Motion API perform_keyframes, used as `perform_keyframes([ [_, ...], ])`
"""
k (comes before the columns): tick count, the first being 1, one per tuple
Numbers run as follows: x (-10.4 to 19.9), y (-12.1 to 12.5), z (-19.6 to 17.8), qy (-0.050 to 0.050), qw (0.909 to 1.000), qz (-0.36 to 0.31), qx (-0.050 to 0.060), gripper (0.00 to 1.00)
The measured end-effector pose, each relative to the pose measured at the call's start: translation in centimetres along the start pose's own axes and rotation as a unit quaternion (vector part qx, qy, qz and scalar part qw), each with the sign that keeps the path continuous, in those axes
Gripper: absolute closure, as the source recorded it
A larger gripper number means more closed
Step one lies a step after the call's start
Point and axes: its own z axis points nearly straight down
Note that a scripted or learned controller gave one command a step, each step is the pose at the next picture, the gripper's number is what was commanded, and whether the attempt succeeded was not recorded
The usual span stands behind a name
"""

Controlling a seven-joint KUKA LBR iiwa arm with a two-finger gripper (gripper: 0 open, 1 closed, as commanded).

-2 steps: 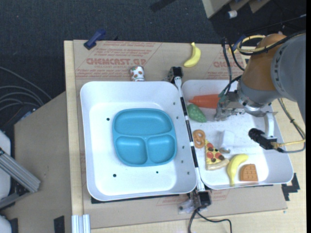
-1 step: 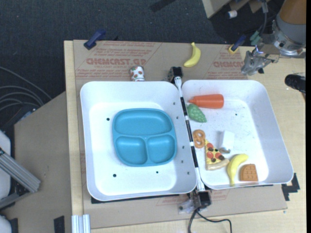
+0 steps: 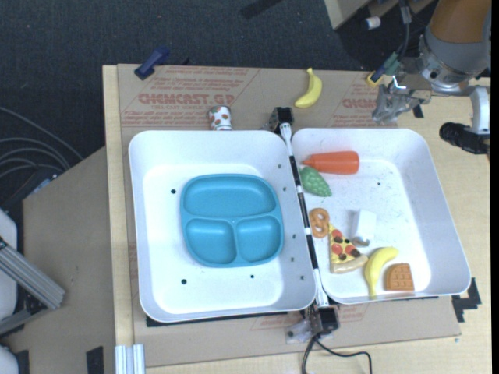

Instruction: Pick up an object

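Note:
The right bin (image 3: 437,209) holds an orange carrot (image 3: 331,162), a green leafy piece (image 3: 316,182), a pretzel (image 3: 319,222), a pizza slice (image 3: 343,253), a white block (image 3: 361,226), a yellow banana (image 3: 378,268) and a brown waffle (image 3: 398,277). My gripper (image 3: 393,107) hangs beyond that bin's far edge, over the cardboard bench top, up and to the right of the carrot. It looks open, and nothing sits between its fingers.
A blue divided plate (image 3: 231,218) lies in the left bin (image 3: 148,209). Behind the bins, on the cardboard, are a second banana (image 3: 309,90), a small spotted toy (image 3: 221,118) and a blue object (image 3: 152,63). A black clip (image 3: 281,119) sits where the bins meet.

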Motion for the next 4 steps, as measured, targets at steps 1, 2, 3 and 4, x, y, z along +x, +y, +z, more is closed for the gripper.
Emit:
perform_keyframes([
  [1,2.3,0.0,0.4,0.000,1.0000,0.000,0.000,1.00],
  [2,4.7,0.0,0.1,0.000,1.0000,0.000,0.000,1.00],
  [3,6.5,-3.1,0.8,0.000,1.0000,0.000,0.000,1.00],
  [4,6.5,-3.1,0.8,0.000,1.0000,0.000,0.000,0.00],
])
